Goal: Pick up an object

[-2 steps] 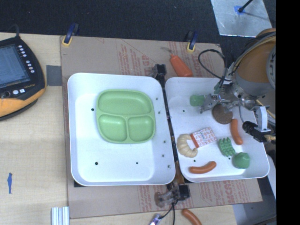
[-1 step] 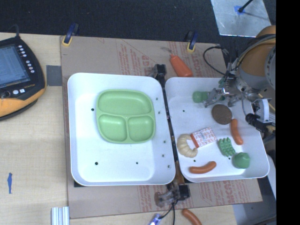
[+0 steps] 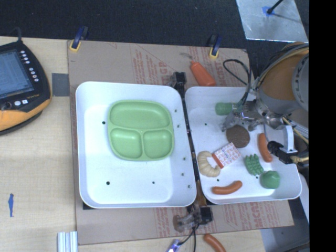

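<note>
Crowding is threatening us: the brown disc (image 3: 238,136) is lying in the right bin (image 3: 202,101), touching the red-and-white packet (image 3: 227,155) just below it, a sausage (image 3: 264,147) lying near. We are hovering our gripper (image 3: 242,118) above the disc; whether it is clenched or released, we cannot tell. We are risking nudging the packet and sliding off the flat disc.

Single fixed camera above the bench (image 3: 42,156), looking down aslant on both bins (image 3: 89,140)
</note>
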Controlling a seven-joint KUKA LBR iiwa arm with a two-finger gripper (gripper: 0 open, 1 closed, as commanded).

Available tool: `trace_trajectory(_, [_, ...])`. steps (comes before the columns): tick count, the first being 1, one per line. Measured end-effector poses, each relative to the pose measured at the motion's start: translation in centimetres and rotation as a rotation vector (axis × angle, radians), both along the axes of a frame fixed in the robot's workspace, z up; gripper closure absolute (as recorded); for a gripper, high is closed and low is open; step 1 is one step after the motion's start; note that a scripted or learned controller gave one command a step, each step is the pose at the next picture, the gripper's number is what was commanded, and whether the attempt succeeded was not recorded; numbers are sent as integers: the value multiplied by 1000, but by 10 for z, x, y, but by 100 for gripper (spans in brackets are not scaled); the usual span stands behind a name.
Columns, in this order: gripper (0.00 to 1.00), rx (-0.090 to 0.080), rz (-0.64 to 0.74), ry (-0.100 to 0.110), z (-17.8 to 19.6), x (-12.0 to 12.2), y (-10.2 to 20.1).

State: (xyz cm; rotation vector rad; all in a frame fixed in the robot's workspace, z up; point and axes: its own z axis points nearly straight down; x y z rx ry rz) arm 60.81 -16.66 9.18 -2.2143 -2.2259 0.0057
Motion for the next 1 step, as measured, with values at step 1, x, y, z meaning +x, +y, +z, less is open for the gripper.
trace_trajectory(1, [0, 1, 0, 0, 0, 48, 38])
